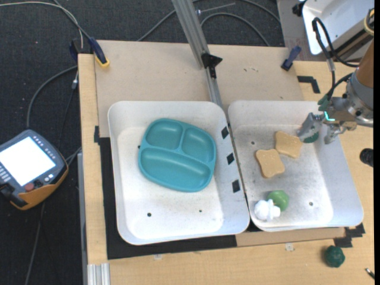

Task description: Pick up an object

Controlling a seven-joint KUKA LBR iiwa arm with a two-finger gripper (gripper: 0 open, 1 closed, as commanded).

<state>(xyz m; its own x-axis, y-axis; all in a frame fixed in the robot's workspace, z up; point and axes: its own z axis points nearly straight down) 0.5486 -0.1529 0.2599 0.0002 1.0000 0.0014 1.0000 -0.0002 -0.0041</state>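
Half the arm [362,94] cut off

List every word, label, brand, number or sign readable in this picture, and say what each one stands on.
No text can be read anywhere.
Handheld grey and orange control pendant left of the bench: its screen glows blank white, with nothing legible.
Teal divided plastic plate in the left white bin: no marking seen.
Two tan toast-shaped slices in the right white bin: plain.
The arm's tool: no label legible.
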